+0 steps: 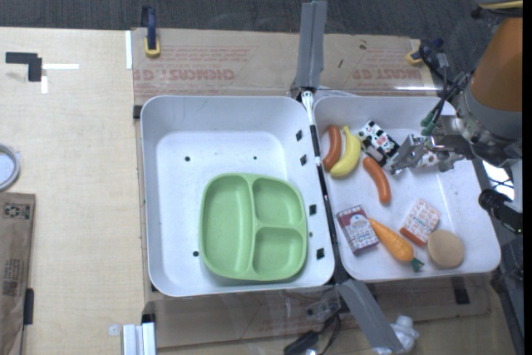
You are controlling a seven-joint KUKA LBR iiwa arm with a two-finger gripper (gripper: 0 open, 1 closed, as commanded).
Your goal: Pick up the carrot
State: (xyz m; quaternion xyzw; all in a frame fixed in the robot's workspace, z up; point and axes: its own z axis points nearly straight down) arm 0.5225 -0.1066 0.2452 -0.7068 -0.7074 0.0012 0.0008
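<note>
carrot (391, 239): tapered, smooth orange, lying free | pincer (405, 159): metal, fingers apart

Both bins: left bin (166, 179) and right bin (465, 204) look like smooth white plastic, slight sheen. Green tray (249, 229) at 6 o'clock in the left bin: matt plastic, smooth. Carrot (391, 239) at 6 o'clock in the right bin: glossy orange plastic. Banana (350, 154) at 10 o'clock there: same shiny plastic look. Gripper (406, 160): bare metal, dull grey. Bench top (66, 179): pale wood, matt. Cardboard (224, 62) at 12 o'clock: matt brown, printed.
</note>
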